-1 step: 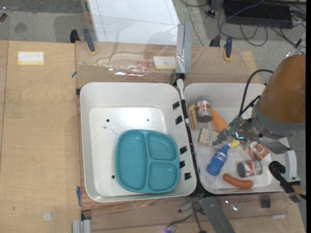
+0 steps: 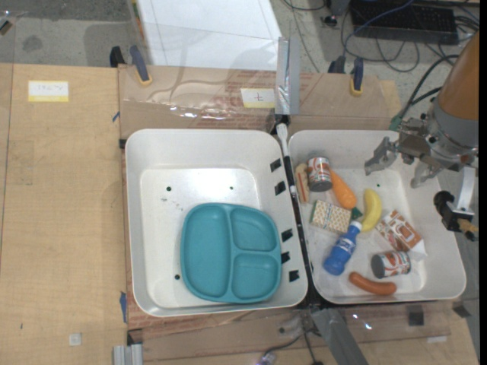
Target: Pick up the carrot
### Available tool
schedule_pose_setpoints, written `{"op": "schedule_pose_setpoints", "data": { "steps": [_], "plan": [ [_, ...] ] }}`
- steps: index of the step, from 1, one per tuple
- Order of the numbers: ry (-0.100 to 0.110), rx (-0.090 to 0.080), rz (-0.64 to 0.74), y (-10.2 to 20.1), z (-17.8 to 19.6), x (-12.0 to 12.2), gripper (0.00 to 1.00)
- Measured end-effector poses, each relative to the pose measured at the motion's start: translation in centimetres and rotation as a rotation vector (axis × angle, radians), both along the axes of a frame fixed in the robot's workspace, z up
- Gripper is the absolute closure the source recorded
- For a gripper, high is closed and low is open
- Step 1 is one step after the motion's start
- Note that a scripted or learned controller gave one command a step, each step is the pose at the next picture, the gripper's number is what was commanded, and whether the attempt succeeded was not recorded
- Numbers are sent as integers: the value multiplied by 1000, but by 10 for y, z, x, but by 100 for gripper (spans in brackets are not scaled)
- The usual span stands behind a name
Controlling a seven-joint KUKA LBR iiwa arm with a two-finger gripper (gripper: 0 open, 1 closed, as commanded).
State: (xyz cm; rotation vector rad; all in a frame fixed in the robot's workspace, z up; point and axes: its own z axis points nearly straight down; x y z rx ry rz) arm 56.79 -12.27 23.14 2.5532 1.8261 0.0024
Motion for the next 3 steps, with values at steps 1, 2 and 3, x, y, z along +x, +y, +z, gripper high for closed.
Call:
{"op": "schedule_pose_setpoints", "data": {
  "steps": [1,2,3],
  "plan": [
    [1,1,278,9,-139,26,0],
    [0,1,270,6,-129,26,100],
    [-1,-1,313,56,-2,91,100]
  ]
}}
